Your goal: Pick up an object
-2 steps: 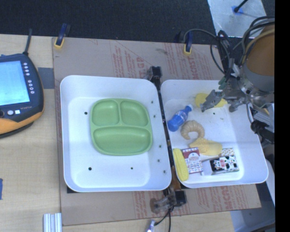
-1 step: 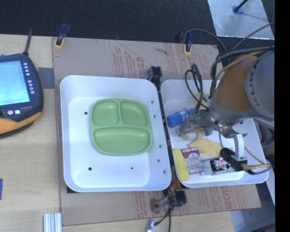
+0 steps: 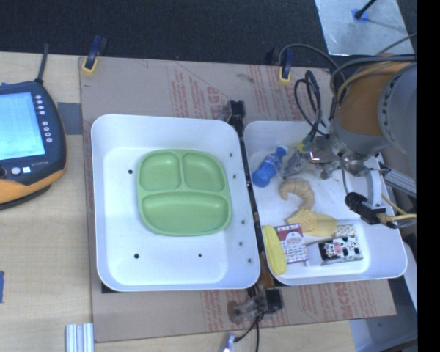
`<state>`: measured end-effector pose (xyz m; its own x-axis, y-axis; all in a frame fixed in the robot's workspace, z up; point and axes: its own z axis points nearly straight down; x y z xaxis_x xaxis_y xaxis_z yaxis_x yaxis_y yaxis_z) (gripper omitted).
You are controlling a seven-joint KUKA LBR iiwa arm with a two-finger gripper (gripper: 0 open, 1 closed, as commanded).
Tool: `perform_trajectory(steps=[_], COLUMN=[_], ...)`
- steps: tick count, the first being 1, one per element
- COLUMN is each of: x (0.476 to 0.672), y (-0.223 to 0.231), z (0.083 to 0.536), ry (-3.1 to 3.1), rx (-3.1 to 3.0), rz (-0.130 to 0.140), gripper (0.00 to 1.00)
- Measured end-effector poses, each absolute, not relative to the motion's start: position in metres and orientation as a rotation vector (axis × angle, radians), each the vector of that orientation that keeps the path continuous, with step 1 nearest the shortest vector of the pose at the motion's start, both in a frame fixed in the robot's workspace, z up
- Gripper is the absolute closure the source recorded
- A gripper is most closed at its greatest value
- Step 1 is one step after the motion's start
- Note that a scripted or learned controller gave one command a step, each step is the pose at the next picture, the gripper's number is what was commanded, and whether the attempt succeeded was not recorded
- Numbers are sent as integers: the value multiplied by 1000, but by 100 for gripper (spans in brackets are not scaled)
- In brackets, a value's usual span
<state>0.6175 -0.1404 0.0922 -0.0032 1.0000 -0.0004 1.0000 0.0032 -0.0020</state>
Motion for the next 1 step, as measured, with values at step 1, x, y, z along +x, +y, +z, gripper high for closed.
perform_trajectory(steps=[1], x=[561], y=[-139], z=[92], ry=[-2226], rx=[-2214], rz=[6], gripper=[0])
